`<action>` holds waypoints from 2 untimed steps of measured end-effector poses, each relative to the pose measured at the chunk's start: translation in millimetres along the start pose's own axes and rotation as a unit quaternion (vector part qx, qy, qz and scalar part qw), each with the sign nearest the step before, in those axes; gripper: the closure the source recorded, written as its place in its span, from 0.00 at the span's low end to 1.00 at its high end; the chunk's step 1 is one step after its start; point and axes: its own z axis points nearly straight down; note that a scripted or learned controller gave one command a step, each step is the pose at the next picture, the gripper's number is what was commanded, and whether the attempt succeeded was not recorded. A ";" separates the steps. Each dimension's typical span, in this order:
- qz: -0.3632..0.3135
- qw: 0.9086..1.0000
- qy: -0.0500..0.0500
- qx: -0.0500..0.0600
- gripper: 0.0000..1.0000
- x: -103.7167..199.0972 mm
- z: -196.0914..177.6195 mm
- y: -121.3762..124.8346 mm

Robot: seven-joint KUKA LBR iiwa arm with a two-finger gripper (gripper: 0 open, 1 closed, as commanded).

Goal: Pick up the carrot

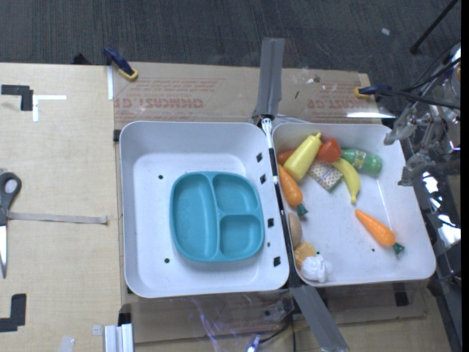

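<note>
The gripper [429, 141] is seen at the right edge of the camera view, a tangle of grey metal parts and cables poised just past the right bin's [410, 273] far right corner; whether it is released or clenched cannot be told, and nothing is seen held in it. Nearest to it inside that bin, a carrot [377, 229] lies alone on the bare white floor towards the right wall: a smooth, tapered orange piece of glossy plastic, set on a slant with its small dark green stem at the lower right end. A second carrot [291, 188] of the same orange and the same dark stem is laid along the bin's left wall. Between them, at the far side of the bin, a cluster is formed by a yellow squeeze bottle [303, 155], a red tomato [329, 150], a green bottle [364, 161], a curved yellow banana [349, 180] and a speckled tan cracker-like square [323, 175], all touching or overlapping. Near the front left corner a pale brown rounded piece [294, 228] and a lumpy white item [315, 268] are found. In the left bin [139, 270], a shallow white tub with rounded corners, a matte teal divided plate [218, 215] with three compartments is centred. Both bins are set on a cardboard-covered bench [58, 196], where scissors [6, 211] lie at the far left.
</note>
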 end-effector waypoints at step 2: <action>-0.156 0.988 -0.010 0.004 0.00 72.4 154.8 -14.5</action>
